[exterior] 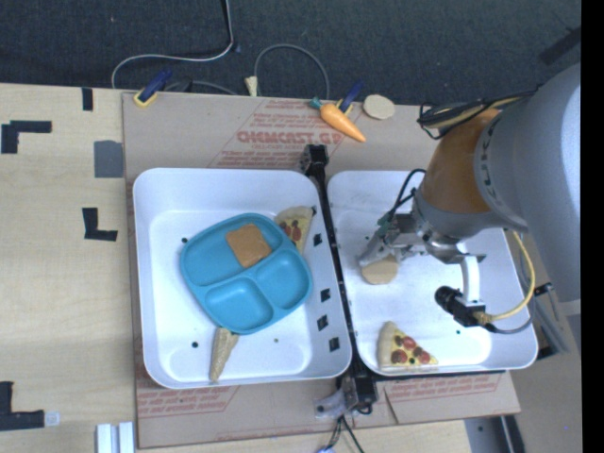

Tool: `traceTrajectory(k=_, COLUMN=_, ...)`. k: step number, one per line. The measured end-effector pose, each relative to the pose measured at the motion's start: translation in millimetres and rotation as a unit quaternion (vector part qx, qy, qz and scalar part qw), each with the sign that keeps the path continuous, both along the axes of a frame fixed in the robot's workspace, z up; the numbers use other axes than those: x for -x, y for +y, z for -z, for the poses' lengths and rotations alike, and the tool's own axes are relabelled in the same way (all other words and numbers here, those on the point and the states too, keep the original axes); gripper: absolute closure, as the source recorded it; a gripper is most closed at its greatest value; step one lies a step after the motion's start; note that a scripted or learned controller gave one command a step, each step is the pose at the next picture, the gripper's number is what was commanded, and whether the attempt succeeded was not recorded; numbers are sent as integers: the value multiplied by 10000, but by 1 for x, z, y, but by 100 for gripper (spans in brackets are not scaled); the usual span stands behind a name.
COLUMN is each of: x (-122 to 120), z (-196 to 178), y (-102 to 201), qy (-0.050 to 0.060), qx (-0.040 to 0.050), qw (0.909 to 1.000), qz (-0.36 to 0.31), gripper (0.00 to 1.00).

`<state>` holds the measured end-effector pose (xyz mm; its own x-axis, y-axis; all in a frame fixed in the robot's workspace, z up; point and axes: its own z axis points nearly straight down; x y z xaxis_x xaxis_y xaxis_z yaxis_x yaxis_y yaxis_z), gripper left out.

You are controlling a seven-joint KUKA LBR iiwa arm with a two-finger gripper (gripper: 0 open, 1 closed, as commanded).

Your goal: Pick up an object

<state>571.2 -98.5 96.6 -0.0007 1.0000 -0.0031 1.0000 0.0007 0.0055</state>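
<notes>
In the right bin [500,347] a small tan, bread-like piece [380,272] lies near the left wall. My gripper [379,250] hangs right over it, its dark fingers reaching down to the piece's upper edge. A pizza slice [404,346] with red toppings lies at the front of the same bin. The left bin [156,281] holds a blue divided plate [247,276] with a brown toast square [248,245] on it, another pizza slice [296,225] at the plate's upper right, and a waffle cone [222,352] at the front.
Behind the bins, on the cardboard, lie a toy carrot [340,121] and a pale round cookie [379,108]. Cables loop across the back. A black divider [330,262] runs between the bins. The arm's grey body [528,159] covers the right bin's back right.
</notes>
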Motion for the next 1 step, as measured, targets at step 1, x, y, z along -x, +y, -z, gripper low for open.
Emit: traceTrajectory(k=1, x=-46, z=-94, y=58, qy=-25, qx=-21, qw=10000, qz=-39, gripper=100)
